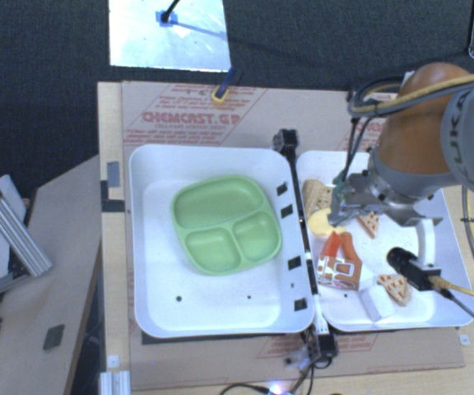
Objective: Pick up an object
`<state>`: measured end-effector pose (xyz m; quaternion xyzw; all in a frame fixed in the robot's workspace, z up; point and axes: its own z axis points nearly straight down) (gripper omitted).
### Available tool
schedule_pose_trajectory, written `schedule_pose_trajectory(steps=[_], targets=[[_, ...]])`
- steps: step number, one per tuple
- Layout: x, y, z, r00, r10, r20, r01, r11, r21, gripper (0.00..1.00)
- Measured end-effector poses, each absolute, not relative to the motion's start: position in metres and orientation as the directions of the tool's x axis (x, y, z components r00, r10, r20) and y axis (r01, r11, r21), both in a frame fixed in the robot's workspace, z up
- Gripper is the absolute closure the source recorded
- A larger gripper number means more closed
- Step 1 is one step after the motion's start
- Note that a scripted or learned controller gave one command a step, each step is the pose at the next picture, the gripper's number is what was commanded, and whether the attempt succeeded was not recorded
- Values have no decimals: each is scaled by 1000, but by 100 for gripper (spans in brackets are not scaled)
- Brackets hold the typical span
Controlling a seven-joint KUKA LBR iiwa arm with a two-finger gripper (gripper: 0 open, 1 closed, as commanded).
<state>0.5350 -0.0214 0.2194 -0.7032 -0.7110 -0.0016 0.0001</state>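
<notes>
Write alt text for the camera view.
A grey arm's end effector hangs low over small toys in the right white bin, near a yellow piece and an orange block. The left white bin holds a green divided tray.

Grey KUKA iiwa arm entering from the right edge of the frame, upper-right quarter. Orange band bulging above the wrist, center-right. Wrist angled down and toward the left. Two-finger gripper low at center-right of the frame, dark metal housing tilted leftward. Finger spread not readable from this angle. Yellow and grey cables looping over the top of the band, another yellow cable trailing off toward the lower right.
</notes>
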Motion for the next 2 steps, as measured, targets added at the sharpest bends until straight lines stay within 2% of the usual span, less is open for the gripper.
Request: schedule_pose_trajectory(steps=[2], targets=[[525, 71, 226, -9, 1000, 2, 1000, 9, 1, 100]])
